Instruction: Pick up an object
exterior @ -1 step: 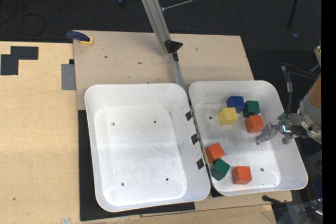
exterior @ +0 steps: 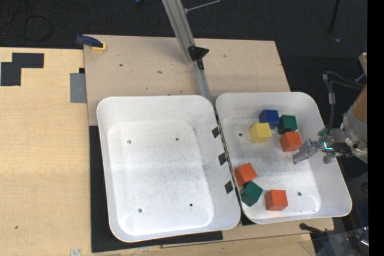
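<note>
The right bin (exterior: 300,99) holds several small blocks. At its back are a blue block (exterior: 269,117), a green block (exterior: 288,123), a yellow block (exterior: 260,132) and an orange block (exterior: 291,141). Nearer the front lie an orange block (exterior: 245,174), a dark green block (exterior: 251,193) and another orange block (exterior: 276,199). My gripper (exterior: 314,154) hangs over the bin's right edge, just right of the orange block at the back. It is open, with nothing between its fingers.
The left bin (exterior: 114,108) sits beside the right one, joined by black clips (exterior: 222,159). A slanted aluminium bar (exterior: 177,15) rises behind the bins. A blue and yellow clamp (exterior: 91,42) lies at the board's far left corner.
</note>
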Robot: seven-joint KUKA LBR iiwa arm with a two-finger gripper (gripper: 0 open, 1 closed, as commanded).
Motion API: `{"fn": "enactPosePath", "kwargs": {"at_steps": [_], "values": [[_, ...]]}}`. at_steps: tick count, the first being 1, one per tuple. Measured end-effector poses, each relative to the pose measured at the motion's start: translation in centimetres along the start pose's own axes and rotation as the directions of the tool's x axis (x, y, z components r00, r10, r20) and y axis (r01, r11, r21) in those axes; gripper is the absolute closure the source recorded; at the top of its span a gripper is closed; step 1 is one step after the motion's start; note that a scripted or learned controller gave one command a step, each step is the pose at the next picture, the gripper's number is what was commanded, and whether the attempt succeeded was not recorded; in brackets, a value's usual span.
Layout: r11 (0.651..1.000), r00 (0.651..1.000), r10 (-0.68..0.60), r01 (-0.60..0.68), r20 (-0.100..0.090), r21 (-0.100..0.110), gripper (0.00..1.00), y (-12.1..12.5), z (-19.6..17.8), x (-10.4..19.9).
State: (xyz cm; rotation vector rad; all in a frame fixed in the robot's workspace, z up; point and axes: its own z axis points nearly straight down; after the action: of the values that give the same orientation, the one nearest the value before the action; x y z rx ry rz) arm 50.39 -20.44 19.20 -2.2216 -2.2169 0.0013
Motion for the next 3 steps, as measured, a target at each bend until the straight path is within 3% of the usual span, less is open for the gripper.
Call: {"fn": "enactPosePath", "kwargs": {"at_steps": [1, 2, 3], "values": [[1.0, 1.0, -0.001, 0.001, -0.002, 0.007, 0.0, -0.6, 6.4, 0.1], [1.0, 1.0, 0.0, 0.0, 0.0, -0.001, 0.0, -0.5, 10.1, 0.1], [1.0, 1.0, 0.006, -0.006, -0.001, -0.001, 1.0, -0.5, 9.1, 0.1]]}}
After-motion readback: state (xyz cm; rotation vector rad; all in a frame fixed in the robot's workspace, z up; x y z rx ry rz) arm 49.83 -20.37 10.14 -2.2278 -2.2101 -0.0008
